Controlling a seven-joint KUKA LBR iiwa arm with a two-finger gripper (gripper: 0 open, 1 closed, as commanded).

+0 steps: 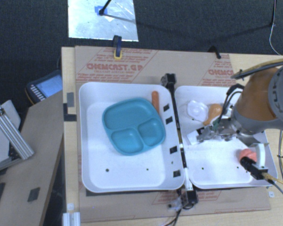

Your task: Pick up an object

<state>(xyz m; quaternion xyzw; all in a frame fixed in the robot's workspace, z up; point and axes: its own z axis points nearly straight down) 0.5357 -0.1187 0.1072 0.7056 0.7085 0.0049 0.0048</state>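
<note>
Nearest the lens: grey arm (268,102) with orange band, reaching in from right, raised over far right part of right bin (216,171). Gripper (206,134) at arm's end, low over middle of that bin, pointing toward the seam between the two bins. Cannot tell how far open, nor whether anything is in its grip; metal parts too small and blurred. Three loose things in right bin, any of them fit for picking. White lump (196,109) on bin floor toward far left, just beyond gripper, apart from it. Tan piece (214,111) just right of white lump, close against it, near the arm's wrist. Pink piece (247,153) by right wall, toward near corner, partly covered by robot parts. Left bin (99,171) alongside, holding blue plate (133,125) with three compartments, lying flat, turned askew, roughly central. Orange stick (155,100) at plate's far right corner, lengthwise along the seam; touching plate or just beside it, cannot tell. Row of black clips (173,149) down the seam joining the bins. Both bins resting on cardboard sheet (122,65) with red printing. Yellow clamp (117,48) at cardboard's far edge. Shiny sheet (101,13) on dark floor beyond. Metal rail (9,131) at far left, well apart from bins.
</note>
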